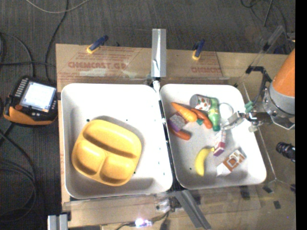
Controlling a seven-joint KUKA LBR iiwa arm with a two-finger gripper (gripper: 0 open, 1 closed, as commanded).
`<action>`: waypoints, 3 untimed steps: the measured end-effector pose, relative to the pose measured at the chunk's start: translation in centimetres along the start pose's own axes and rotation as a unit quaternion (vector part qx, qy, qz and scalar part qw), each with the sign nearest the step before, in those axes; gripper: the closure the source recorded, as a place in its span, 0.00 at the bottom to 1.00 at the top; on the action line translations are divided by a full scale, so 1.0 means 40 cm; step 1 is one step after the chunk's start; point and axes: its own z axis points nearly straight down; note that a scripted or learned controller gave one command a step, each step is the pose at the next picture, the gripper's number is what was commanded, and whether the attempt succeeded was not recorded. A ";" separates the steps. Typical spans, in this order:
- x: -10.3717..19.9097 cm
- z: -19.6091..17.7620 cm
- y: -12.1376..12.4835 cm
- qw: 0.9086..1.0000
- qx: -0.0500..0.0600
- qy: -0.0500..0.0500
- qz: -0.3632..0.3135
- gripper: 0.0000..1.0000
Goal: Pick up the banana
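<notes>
The yellow banana (202,160) lies in the right bin (249,174), toward its front middle, curved and pointing away from me. My gripper (236,120) hangs over the right side of that bin, up and to the right of the banana and well apart from it. Nothing shows in its grasp. The arm comes in from the right edge, with its orange band (287,75) above.
Crowding the right bin's back half are an orange carrot (185,111), a can (202,102), a green bottle (214,114) and a purple piece (176,123). A small box (234,160) lies right of the banana. In the left bin (72,99) sits a yellow divided tray (108,150).
</notes>
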 end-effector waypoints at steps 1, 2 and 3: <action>0.061 0.315 0.009 0.980 0.000 0.000 -0.197 0.00; 0.193 0.353 -0.070 0.978 -0.007 -0.007 -0.208 0.00; 0.405 0.122 -0.079 0.955 0.000 -0.001 -0.298 0.00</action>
